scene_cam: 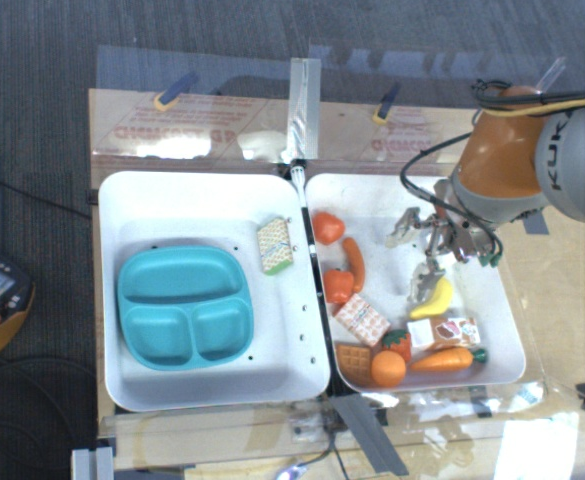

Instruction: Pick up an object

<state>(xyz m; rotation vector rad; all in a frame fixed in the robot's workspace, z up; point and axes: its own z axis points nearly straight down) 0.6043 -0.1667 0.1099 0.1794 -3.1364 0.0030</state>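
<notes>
A: We see the gripper (427,258) low in the right bin (507,338), fingers spread, tips just above the yellow banana (433,298).

B: We count nothing lifted. The banana lies on the bin floor near the carrot (442,361). We judge closing and lifting are left.

teal divided plate (184,305); white bins (122,388); yellow banana (433,299); orange carrot (442,360); red-white checkered packet (361,320); orange wrist band (502,158).

Yellow banana (431,299) lies tilted in the right bin (507,313), beside the hand (424,268).
</notes>
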